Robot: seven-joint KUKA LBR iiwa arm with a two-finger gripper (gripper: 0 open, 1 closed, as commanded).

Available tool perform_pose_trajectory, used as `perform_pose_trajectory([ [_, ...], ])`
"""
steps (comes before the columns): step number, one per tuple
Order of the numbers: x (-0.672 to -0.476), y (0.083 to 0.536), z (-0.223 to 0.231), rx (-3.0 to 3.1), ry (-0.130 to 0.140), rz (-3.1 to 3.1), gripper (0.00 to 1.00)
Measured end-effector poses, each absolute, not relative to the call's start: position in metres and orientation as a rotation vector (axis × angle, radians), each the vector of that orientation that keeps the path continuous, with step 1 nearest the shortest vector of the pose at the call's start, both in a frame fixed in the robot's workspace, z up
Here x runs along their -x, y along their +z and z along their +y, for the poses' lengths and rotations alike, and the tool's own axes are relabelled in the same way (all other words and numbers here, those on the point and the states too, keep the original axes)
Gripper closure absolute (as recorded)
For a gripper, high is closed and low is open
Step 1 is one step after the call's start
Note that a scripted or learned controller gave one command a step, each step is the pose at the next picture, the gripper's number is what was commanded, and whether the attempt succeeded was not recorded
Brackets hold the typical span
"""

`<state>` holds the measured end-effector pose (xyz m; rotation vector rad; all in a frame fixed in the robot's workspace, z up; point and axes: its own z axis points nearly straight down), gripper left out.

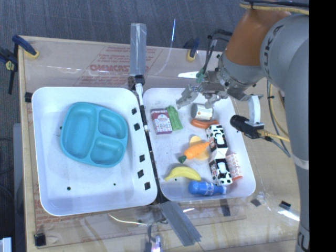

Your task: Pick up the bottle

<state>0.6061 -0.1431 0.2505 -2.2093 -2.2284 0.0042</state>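
At the right bin's near edge lies the blue plastic bottle [206,188], long axis running left-right, well apart from the splayed, empty two-finger gripper [202,94] hovering over the far end.

Thick, rounded arm [286,41] in matte grey, smooth-shelled, with a broad orange band [252,33] wrapping the segment above the wrist. Dark lettering, partly cut off, along the grey shell next to the orange. Below the band, a grey wrist flange carrying a metal gripper [202,97] of bare silver linkages and thin angular fingers, with a small green spot on its body. Thin dark cables looping from the wrist up over the orange section; another black cable along the top of the arm. Lower grey link [299,140] broad and cylindrical, with a faint seam across it.
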Motion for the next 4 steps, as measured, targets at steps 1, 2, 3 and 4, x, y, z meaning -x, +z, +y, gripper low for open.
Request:
perform_pose_trajectory([
  [1, -0.537, 0.197, -0.051, 2.28, 0.006, -2.155, 0.0],
  [2, -0.543, 0.191, 0.049, 2.452, 0.005, -1.96, 0.0],
  [3, -0.583, 0.191, 0.089, 2.566, 0.008, -1.806, 0.0],
  [4, -0.51, 0.191, 0.051, 2.658, 0.009, -1.668, 0.0],
])
